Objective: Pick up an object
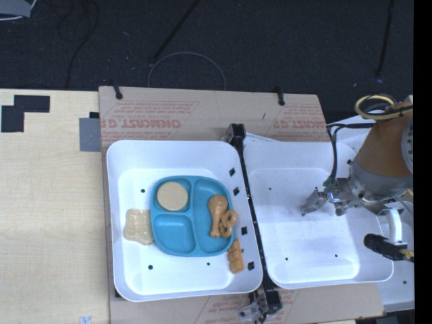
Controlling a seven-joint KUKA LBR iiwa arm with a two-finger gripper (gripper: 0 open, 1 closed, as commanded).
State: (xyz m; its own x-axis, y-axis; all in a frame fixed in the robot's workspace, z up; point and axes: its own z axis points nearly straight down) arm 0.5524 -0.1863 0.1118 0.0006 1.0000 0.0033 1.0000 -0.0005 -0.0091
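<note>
- L bin (128, 160): white, holds all the objs.
- Pale piece (138, 226) at far L of bin floor, touching tray's L edge.
- Blue tray (177, 237), 3 compartments, sits mid-bin.
- Tan disc (171, 196) in tray's upper-L compartment; lower-L compartment bare blue.
- Brown figure (221, 216) lying in tray's R compartment.
- Small brown block (235, 256) on bin floor, just off tray's lower-R corner, near the divider.
- Black clips along the seam (241, 181) between bins.
- R bin (304, 262): white floor.
- Gripper (322, 202) over R bin, R-centre, well apart from tray + objs. Fingers (311, 203) look spread apart, pointing L, nothing between them.
- Arm (385, 147) comes in from R, orange band above wrist.
- Cardboard (202, 117) under both bins; wood benchtop (47, 214) to the L.
</note>
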